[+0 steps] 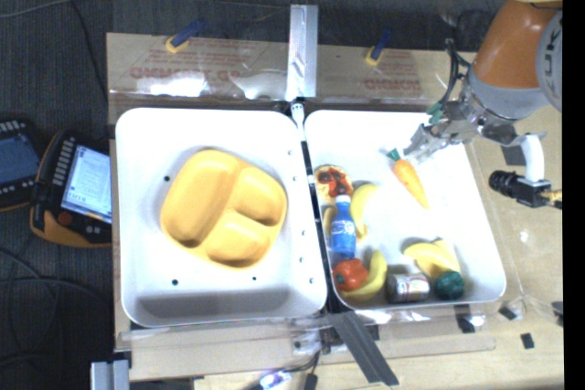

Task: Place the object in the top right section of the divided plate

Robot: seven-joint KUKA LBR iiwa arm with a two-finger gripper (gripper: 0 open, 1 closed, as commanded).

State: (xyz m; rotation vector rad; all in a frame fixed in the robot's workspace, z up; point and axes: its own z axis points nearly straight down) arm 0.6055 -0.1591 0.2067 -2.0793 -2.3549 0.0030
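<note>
Gripper (422, 144) position: above the upper part of the right bin (475, 196), just beside the leaf end of the carrot (410, 179). Finger state: cannot be determined at this resolution; contact with the carrot is likewise unclear.

Task object: the carrot is judged to be the object in question, since it lies nearest the gripper. It lies on the bin floor, green top pointing toward the gripper, orange tip pointing away toward the lower clutter. It lies apart from the other items: a blue bottle (342, 228) and a banana (363, 199) lie to its left, a yellow piece (430, 257) sits below it.

Destination: the yellow divided plate (222, 206) sits in the middle of the left bin (146, 288), well apart from the carrot. Its three sections hold nothing.

Handling assessment: the carrot appears to be a toy, likely light, rigid and smooth. The tapered body may slip out of a closing grip toward the thin end. Recommended hold: across the thick shoulder just below the leaves, fingers square to the long axis.
</note>
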